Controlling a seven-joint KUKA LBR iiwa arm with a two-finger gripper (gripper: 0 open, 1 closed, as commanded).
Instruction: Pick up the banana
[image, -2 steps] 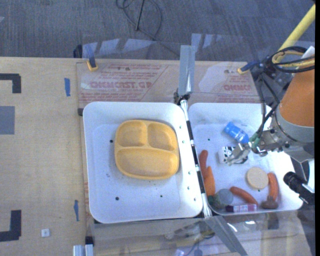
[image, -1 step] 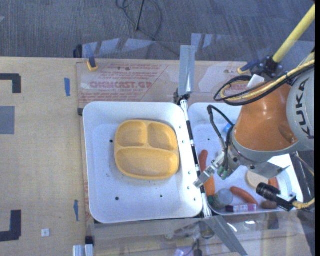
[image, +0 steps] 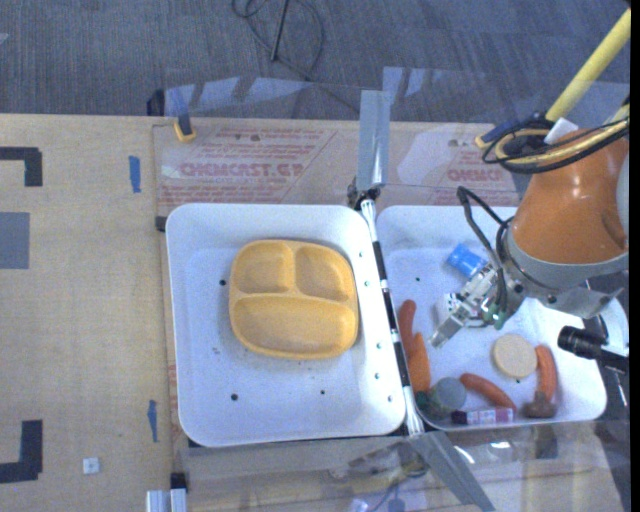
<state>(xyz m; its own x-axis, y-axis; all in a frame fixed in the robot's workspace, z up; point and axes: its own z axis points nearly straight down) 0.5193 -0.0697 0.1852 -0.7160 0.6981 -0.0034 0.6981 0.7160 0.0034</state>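
The arm (image: 575, 215) reaches in from the right over the right bin (image: 430, 235), and the gripper (image: 447, 328) hangs low above the bin's floor near its middle, tilted down and to the left; whether it is open or closed I cannot tell. Just up and right of it lies a blue item (image: 465, 260). Left of it, along the wall shared with the left bin (image: 190, 330), lie two orange-red sticks (image: 413, 340) end to end. To its right is a beige disc (image: 515, 356), with another orange-red stick (image: 546, 368) just beside it and a third (image: 487, 390) below. A grey lump (image: 448, 393) and a small tube (image: 487, 416) sit at the near wall. Which of these things, if any, is the banana I cannot tell. A yellow plate (image: 293, 298) with three compartments sits in the left bin
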